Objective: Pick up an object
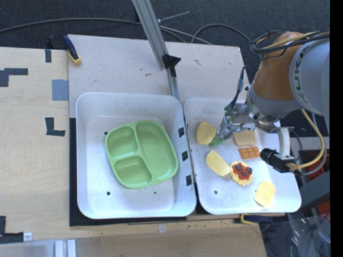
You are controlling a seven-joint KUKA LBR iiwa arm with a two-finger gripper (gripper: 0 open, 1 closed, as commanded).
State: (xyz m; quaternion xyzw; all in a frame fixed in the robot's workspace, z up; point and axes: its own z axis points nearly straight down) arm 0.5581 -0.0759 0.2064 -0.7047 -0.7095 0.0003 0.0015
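Note:
My gripper [224,128] reaches down into the right bin [214,197], near its upper middle. Its tip sits just above a small green item [216,141] that lies beside a yellow rounded piece [204,133]. I cannot tell whether it touches the green item. To the gripper's right lie a pale toast slice [245,138] and an orange waffle piece [248,153]. Lower in the bin are a yellow oval piece [217,163], a small tart with red berries [241,173] and a pale yellow round piece [265,193].
The left bin [91,197] holds a green divided plate [141,154]. A metal bar [153,28] slants in from the top to the bins' shared rim. The grey and orange arm [284,79] and its cables cover the right bin's upper right.

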